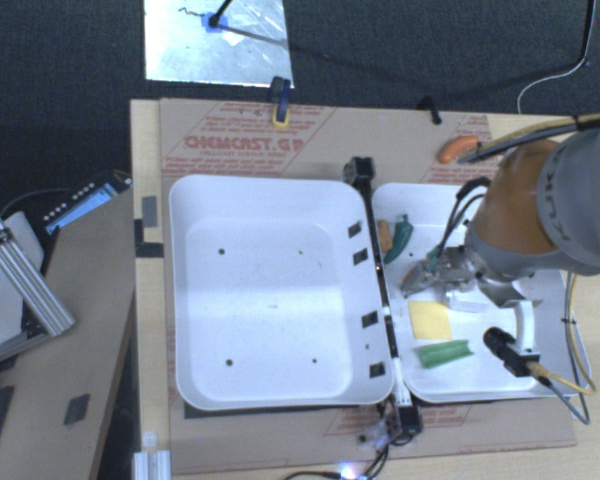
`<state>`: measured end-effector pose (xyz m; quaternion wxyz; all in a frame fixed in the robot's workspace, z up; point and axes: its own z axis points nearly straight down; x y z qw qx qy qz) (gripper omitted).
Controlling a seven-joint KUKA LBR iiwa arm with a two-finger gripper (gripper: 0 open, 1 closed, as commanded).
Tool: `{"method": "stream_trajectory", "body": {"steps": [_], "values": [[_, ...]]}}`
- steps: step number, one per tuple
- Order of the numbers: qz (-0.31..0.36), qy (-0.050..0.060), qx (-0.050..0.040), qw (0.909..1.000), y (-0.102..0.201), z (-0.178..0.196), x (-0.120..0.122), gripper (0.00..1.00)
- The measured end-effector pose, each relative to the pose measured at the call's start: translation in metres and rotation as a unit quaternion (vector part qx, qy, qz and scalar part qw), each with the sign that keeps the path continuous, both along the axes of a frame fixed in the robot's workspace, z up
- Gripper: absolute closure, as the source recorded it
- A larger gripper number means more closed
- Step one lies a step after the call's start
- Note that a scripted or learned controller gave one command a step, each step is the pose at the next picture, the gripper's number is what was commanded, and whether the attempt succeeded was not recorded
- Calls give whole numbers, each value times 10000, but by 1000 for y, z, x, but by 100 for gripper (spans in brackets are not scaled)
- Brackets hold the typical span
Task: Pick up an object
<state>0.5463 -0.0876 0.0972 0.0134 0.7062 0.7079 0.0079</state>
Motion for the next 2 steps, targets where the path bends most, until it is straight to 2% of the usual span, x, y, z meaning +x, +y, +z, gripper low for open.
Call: {"method": "stream_trajectory", "body": {"steps": [1, 2], "values": [[17, 6, 13, 10000, -12, 0, 23, 0], [28, 124, 23, 9999, -2, -11, 87, 0]]}}
